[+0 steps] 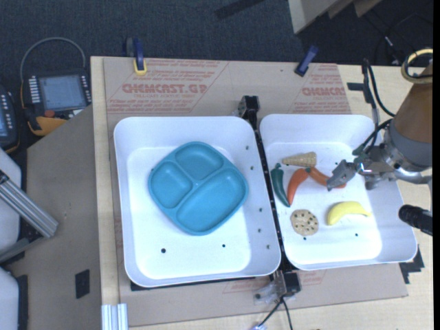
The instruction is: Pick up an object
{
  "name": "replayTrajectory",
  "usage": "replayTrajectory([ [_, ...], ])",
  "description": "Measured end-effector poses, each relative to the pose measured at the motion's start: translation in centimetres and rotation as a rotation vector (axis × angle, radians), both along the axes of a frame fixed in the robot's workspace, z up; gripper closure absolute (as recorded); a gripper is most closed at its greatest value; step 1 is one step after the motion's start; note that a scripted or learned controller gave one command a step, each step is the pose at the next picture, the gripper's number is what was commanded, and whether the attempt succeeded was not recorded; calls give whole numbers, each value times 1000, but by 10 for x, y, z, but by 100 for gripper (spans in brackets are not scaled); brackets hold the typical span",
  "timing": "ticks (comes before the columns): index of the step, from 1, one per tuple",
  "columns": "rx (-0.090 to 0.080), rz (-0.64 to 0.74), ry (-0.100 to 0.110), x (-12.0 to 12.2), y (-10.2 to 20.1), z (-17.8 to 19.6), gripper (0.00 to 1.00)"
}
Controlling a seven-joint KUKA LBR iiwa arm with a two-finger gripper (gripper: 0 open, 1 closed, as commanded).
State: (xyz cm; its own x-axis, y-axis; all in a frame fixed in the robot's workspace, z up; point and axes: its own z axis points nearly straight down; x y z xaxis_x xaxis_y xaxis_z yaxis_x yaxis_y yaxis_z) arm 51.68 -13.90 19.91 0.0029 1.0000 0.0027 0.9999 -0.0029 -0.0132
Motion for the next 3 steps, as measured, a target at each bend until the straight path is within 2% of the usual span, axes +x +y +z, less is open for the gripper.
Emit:
replayTrajectory([
  [1, -2, 3, -13, 3, 0, 6, 0],
  [2, 0, 3, -6, 9, 7, -52, 0],
  [3, -1, 3, -10, 19, 6, -101, 0],
])
